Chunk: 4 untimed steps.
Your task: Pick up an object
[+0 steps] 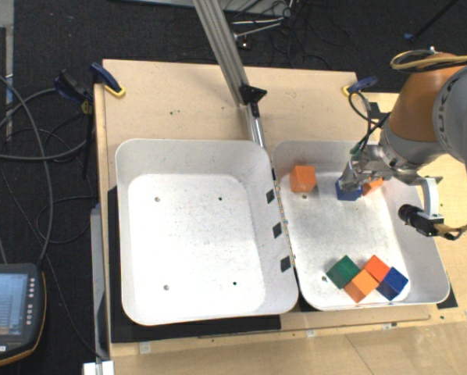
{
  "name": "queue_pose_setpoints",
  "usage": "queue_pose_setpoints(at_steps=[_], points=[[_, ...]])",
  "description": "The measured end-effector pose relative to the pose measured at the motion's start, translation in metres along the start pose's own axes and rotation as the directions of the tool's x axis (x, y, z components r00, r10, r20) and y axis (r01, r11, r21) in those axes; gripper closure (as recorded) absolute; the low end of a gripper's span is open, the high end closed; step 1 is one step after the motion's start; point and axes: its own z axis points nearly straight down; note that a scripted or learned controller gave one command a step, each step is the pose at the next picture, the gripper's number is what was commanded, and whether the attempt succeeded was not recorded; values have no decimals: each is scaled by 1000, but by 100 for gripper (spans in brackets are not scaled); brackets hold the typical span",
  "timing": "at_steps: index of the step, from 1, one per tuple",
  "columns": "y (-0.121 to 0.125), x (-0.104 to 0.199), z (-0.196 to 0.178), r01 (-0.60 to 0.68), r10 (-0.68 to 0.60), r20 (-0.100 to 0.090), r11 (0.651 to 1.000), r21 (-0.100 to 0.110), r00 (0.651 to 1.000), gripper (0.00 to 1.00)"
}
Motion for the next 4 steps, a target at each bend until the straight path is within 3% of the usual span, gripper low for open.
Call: queue_pose_setpoints(at_steps=[1, 2, 3, 4], points=[[7, -4, -44, 1, -1, -9, 1000, 19, 1000, 100], [10, -5, -98, 2, -2, -8, 1000, 17, 1000, 100], [11, -5, -106, 1, -1, -9, 1000, 22, 1000, 100], [-6, 34, -105, 5, -4, -11, 1000, 26, 1000, 100]])
